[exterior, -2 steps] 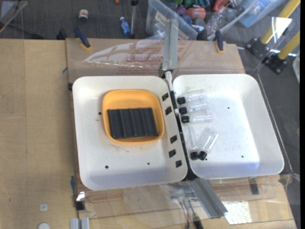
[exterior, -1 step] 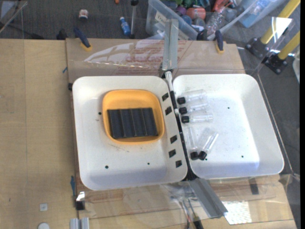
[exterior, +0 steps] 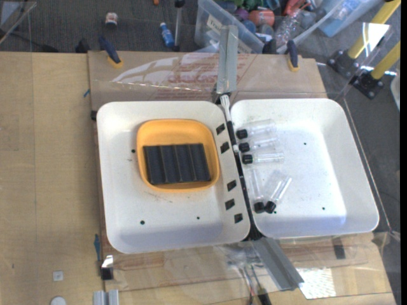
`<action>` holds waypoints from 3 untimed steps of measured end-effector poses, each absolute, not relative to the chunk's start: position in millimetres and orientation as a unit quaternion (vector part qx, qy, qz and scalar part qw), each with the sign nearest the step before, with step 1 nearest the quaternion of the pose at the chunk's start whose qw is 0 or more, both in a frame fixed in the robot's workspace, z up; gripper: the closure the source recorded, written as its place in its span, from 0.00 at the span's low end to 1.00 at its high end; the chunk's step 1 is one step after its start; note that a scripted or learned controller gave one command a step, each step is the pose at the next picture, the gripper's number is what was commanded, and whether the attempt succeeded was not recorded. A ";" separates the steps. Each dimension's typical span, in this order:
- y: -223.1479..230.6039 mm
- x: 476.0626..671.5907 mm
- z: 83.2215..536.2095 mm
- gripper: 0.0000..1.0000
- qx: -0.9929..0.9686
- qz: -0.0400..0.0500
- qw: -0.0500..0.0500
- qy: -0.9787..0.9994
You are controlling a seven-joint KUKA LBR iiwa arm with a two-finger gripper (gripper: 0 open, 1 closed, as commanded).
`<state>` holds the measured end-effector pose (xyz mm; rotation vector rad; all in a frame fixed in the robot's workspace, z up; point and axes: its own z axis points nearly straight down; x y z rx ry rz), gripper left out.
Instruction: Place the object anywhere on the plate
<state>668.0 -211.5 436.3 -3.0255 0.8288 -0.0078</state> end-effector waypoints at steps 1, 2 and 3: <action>-219.6 668.0 435.5 1.00 -0.995 -0.002 0.002 0.098; -218.5 668.2 435.5 1.00 -0.995 -0.002 0.002 0.097; -216.0 669.1 445.7 1.00 -0.995 -0.003 0.004 0.096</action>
